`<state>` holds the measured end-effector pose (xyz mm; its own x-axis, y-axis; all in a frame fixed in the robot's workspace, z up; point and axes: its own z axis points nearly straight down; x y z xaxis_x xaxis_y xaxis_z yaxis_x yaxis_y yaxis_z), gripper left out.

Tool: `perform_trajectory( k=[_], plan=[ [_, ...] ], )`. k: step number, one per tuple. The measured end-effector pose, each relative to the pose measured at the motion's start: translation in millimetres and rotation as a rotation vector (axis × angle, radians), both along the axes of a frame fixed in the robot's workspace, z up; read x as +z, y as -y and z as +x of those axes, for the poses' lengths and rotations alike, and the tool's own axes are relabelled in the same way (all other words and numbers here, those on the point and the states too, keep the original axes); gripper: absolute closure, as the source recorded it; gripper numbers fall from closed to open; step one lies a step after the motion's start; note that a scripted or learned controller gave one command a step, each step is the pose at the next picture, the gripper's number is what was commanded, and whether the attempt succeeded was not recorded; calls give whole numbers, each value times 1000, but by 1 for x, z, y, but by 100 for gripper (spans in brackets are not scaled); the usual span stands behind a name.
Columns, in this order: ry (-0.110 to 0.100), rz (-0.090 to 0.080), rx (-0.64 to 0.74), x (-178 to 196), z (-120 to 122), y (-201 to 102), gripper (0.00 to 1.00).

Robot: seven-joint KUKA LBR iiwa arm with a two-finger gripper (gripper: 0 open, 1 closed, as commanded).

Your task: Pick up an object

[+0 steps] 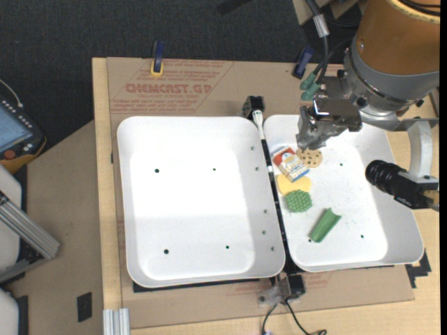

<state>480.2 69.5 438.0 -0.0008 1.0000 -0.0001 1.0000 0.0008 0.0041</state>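
While over right bin (pixel 398 208) | end effector (pixel 307 145) grip state unclear | near cracker (pixel 312 159)

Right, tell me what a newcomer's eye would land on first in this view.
First, the big grey arm with its orange band at upper right, its gripper lowered over the right bin. Next, the small cluster of colourful things under it by that bin's left wall: a red-and-white packet, a round green piece and a green block lying apart toward the front. The left bin is a broad white expanse beside it.
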Motion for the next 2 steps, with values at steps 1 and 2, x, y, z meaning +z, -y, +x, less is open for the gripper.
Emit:
perform_trajectory(
  k=[1, 2],
  plan=[
    [2, 0, 0, 10, 1, 0, 100],
    [-21, -3, -11, -136, -3, 78, 100]
  ],
)
